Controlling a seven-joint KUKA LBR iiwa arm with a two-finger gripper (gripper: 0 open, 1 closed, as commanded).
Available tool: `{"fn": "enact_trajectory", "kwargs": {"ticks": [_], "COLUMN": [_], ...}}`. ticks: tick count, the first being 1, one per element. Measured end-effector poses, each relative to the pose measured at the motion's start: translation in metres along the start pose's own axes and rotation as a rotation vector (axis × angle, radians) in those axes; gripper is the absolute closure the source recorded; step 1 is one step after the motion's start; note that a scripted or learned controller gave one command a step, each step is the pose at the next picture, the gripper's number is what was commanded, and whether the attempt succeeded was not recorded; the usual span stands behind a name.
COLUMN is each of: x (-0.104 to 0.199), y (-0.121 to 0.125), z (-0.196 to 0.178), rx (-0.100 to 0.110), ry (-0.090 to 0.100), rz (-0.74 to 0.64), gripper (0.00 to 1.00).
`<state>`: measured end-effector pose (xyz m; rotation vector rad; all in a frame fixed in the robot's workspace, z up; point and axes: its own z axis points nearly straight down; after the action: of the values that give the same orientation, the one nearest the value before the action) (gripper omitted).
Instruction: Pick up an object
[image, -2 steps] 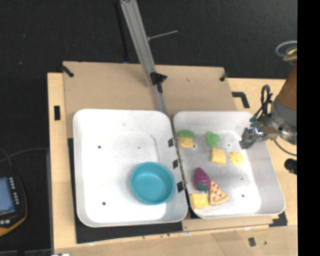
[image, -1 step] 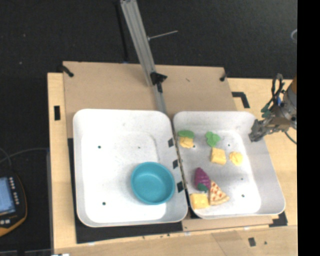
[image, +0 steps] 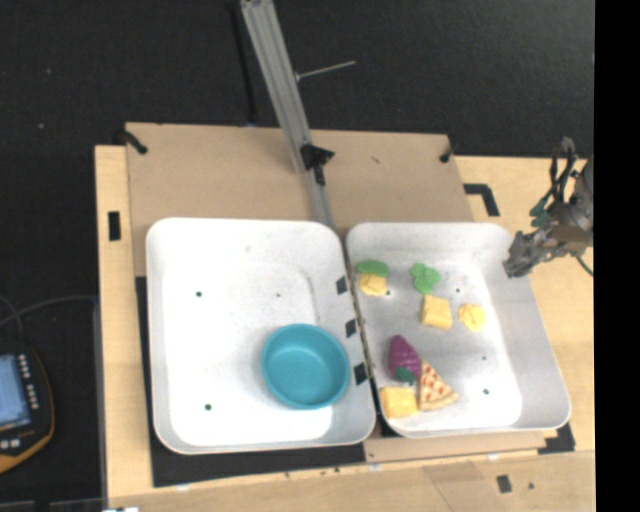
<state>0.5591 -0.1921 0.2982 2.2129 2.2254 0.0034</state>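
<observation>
The right bin (image: 500, 300) holds several toy foods: a yellow piece with a green top (image: 372, 279), a green piece (image: 426, 276), a yellow block (image: 436, 313), a small yellow lump (image: 472, 317), a purple piece (image: 403, 355), a pizza slice (image: 435, 385) and a yellow block (image: 398, 402). A teal bowl (image: 305, 365) sits in the left bin (image: 220, 280). My gripper (image: 522, 256) hangs at the right bin's upper right rim, away from all the pieces, with nothing seen in it.
A grey metal pole (image: 290, 110) slants down from the top to the gap between the bins. A handheld controller (image: 18, 400) lies at the far left, off the bench.
</observation>
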Motion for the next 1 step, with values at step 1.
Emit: {"fn": "enact_trajectory", "kwargs": {"ticks": [1], "x": [0.0499], "y": [-0.0111], "z": [0.0112], "rx": [0.001], "ry": [-0.001], "rz": [0.003], "gripper": [1.00]}}
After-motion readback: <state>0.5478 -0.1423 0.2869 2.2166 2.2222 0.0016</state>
